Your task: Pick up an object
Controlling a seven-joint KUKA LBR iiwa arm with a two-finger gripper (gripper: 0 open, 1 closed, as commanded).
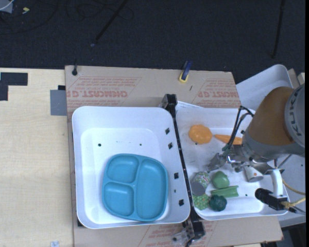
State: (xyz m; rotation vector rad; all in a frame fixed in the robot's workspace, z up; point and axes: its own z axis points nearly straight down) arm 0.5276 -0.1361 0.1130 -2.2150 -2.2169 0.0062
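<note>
Currently the approach step is judged to be in hand: the grey two-finger gripper (220, 161) is seen lowered into the right-hand shallow white bin (232, 118), just above the round light-green plastic ball (220, 179). Whether the gripper is spread or pressed together can't be told; its tip is small & dark against the clutter, and nothing is seen pinched in it.

Relative to the green ball: an orange spoon-shaped plastic toy (200, 134) is found well above it, a grey-green speckled lump (200, 179) just left and touching or nearly so, a flat green stick-shaped piece (225, 191) just below, a dark green round knobbly toy (217, 203) below that. A light-blue divided plastic plate (135, 186) is seen well to the left, in the other white bin (87, 118).

Next move, as judged: a short drop onto the ball, centred, then closure. Neighbours are packed close, so a clean descent w/o nudging them is called for.
</note>
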